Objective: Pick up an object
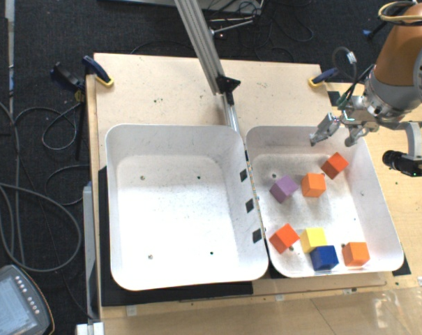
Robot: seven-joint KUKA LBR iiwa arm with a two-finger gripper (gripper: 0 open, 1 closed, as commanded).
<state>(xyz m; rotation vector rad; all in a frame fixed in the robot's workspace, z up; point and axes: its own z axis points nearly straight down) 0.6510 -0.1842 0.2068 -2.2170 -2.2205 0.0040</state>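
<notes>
Overhead, spread fingers above the orange block.

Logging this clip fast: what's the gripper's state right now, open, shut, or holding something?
Gripper: open, holding nothing, above the far end of the right bin.

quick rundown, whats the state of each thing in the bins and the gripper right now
gripper: open, above the right bin's far end, holding nothing
orange cubes: four, loose in the right bin
purple cube: loose, beside an orange one
yellow cube: touching the blue cube
left bin: upright
</notes>
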